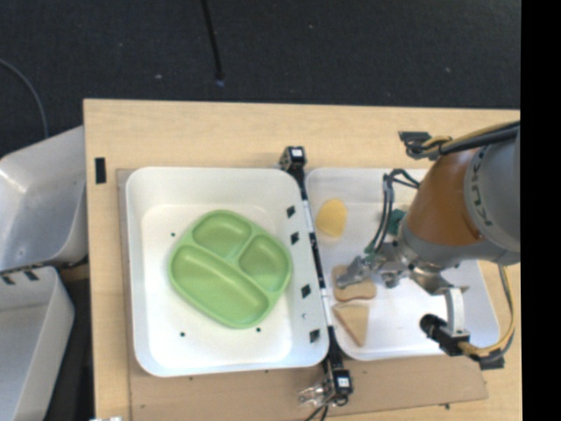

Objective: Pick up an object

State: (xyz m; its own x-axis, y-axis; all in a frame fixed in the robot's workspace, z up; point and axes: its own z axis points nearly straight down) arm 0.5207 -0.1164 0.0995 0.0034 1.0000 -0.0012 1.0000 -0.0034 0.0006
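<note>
Right bin holds the arm, gripper low near its left wall, fingers' state unclear; tan wedge lies just below the tips, pale yellow round piece farther up.

no readable text, labels or numbers anywhere

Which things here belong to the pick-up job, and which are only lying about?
For the job:
- gripper, low in the right bin
- tan wedge, just below it
- tan piece under the gripper
- yellow round object, farther back

Lying about:
- green divided plate in the left bin
</note>
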